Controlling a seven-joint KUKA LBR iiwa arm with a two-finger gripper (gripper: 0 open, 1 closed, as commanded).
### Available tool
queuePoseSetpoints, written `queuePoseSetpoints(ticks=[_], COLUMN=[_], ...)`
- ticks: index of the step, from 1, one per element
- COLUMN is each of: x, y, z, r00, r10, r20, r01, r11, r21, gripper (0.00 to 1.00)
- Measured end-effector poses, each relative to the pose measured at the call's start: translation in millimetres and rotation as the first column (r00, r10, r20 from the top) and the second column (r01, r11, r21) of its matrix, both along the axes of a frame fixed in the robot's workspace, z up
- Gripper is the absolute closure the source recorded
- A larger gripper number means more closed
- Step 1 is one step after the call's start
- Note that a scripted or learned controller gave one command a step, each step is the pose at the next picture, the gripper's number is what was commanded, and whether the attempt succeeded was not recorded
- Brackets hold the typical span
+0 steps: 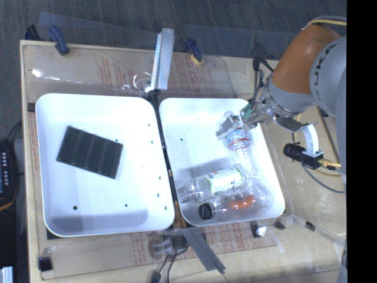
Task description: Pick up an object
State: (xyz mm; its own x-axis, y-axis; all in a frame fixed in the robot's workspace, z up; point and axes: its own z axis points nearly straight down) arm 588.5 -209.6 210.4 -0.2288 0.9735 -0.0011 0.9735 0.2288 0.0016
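Pincer (pixel 250 114) sits low over the upper right corner of the right-hand shallow white bin (pixel 177 122), at the end of the grey arm with its orange band (pixel 303 55). Its tip is against the cap end of a clear plastic water bottle with a blue-and-red label (pixel 238 140); cannot tell whether it is open or closed, nor whether the bottle is actually gripped.

That bottle lies slanted, cap toward the pincer, base pointing down toward the bin's middle. Just below it, along the near wall, two more bottles lie side by side and touching: a clear bottle with a white-and-green label (pixel 219 182), and a clear bottle with a black cap and an orange patch (pixel 232 204) closest to the rim.

Left-hand white bin (pixel 47 158): a flat dark ribbed rectangular pad (pixel 90 152), tilted, left of centre.

Both bins rest on a pale wooden worktop (pixel 306 205); blue clamps (pixel 58 39) at its far edge.
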Motion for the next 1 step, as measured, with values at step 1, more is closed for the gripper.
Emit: queuePoseSetpoints(ticks=[1], x=[30.5], y=[-0.1], z=[-14.2], r00=[0.999], r10=[0.033], r20=[-0.002], r01=[-0.033], r11=[0.999], r21=[0.000], gripper=[0.00])
